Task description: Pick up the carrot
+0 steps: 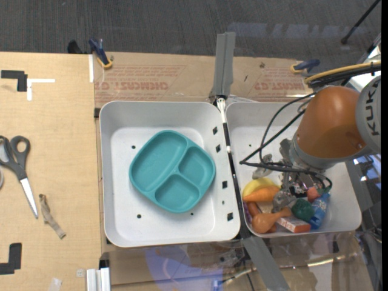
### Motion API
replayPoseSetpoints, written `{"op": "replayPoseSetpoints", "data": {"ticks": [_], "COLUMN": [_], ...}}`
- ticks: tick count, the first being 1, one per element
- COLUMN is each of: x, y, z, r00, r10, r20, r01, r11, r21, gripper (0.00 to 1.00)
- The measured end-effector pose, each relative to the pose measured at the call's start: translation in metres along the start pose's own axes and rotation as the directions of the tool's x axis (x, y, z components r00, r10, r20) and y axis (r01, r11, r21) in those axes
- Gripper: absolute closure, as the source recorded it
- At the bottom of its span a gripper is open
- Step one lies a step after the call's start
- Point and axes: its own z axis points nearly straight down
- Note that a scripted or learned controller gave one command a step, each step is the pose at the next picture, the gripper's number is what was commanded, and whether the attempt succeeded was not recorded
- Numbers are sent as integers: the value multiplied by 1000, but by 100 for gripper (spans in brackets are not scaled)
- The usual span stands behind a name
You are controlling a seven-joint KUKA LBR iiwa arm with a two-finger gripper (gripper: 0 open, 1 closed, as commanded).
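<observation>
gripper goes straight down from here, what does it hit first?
Probably the toy pile in the right bin: the gripper points down between the orange carrot and the green toy. Depth is unclear, so which one comes first is uncertain.

Grey arm [330, 123] reaching from right, claw [293, 183] pointed down

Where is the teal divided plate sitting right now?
The teal divided plate lies in the middle of the left white bin, tilted at an angle, across the divider from the right bin with the toy food pile.
</observation>
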Motion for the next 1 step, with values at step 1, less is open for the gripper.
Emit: {"op": "replayPoseSetpoints", "data": {"ticks": [1], "x": [28], "y": [12], "z": [-3], "r00": [1000], "r10": [-6], "r20": [14], "r01": [6], "r11": [1000], "r21": [7], "gripper": [0]}}
